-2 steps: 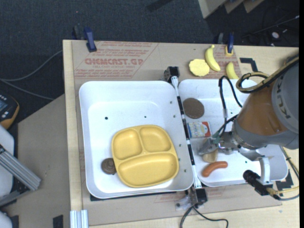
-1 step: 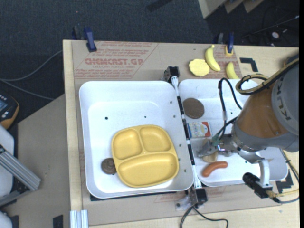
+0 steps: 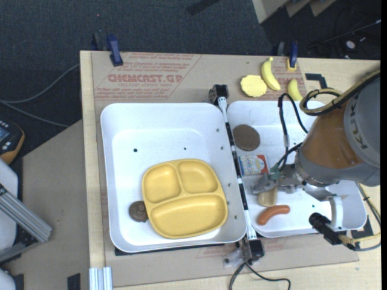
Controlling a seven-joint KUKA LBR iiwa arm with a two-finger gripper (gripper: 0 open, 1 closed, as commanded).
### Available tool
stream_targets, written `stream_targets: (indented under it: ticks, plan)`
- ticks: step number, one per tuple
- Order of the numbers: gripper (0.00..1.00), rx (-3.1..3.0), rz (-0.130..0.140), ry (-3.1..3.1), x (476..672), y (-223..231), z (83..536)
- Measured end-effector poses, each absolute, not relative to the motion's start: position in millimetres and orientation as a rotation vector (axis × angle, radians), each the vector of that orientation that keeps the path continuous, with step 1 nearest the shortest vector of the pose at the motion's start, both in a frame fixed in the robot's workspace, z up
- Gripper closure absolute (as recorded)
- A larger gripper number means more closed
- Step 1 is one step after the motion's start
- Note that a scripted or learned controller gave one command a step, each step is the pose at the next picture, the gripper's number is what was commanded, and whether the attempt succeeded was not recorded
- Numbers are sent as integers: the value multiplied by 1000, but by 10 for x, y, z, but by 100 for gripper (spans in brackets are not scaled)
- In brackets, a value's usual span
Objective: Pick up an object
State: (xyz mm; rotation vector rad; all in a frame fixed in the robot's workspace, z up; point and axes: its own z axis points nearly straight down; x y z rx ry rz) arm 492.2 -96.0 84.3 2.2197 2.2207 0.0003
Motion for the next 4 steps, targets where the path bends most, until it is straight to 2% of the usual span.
stream_targets:
  ticks: [1,3,4]
  plan:
    - [0,2224,-2,2223,4782,-922,843]
    - [0,2222,0,2222,4787,-933,842]
    - [0,2219,1,2221,4956,-955,843]
